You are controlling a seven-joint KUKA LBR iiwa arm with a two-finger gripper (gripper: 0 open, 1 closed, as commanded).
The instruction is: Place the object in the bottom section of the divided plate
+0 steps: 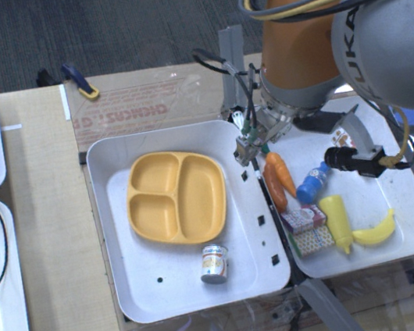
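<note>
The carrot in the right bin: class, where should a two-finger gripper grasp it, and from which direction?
Grip the carrot across its thick middle, coming straight down. It lies flat along the right bin near the left wall, so the fingers should probably close across its width, mindful of that wall and the blue bottle.

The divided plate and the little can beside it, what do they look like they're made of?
The divided plate looks like matte yellow-orange plastic: one even colour, soft moulded ridges, rounded rim. The can looks like metal under a printed label, with a greyish end that catches light; at this size, painted plastic can't be ruled out.
</note>
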